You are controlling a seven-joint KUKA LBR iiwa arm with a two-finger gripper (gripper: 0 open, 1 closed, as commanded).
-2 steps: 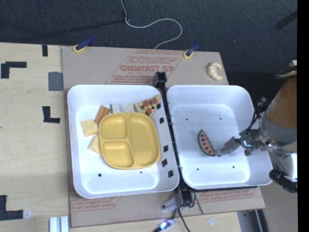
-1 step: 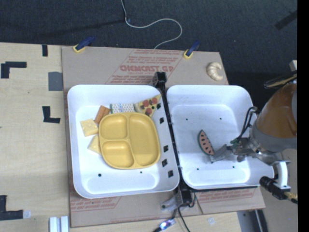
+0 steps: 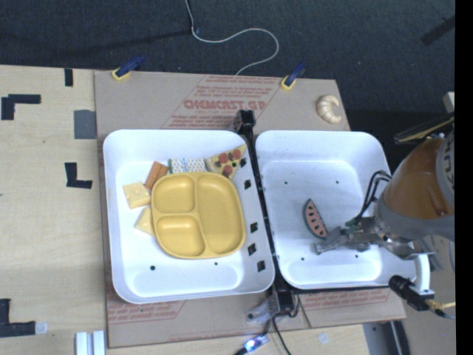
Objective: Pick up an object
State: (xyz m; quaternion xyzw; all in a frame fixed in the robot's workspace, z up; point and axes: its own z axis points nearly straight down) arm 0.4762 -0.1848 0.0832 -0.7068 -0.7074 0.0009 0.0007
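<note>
A toy watermelon slice (image 3: 314,219), red with a dark rind, lies in the middle of the right bin (image 3: 325,154). My gripper (image 3: 329,242) is low in that bin, just right of and below the slice, close to its lower end. The arm's orange band (image 3: 417,187) rises behind it at the right edge. Nothing is visibly held.
The left bin (image 3: 126,272) holds a yellow divided plate (image 3: 198,214), with a pizza slice (image 3: 228,159), a brown cracker (image 3: 155,174) and pale cheese-like pieces (image 3: 137,195) around its upper left. A beige object (image 3: 330,108) lies on the cardboard beyond the right bin.
</note>
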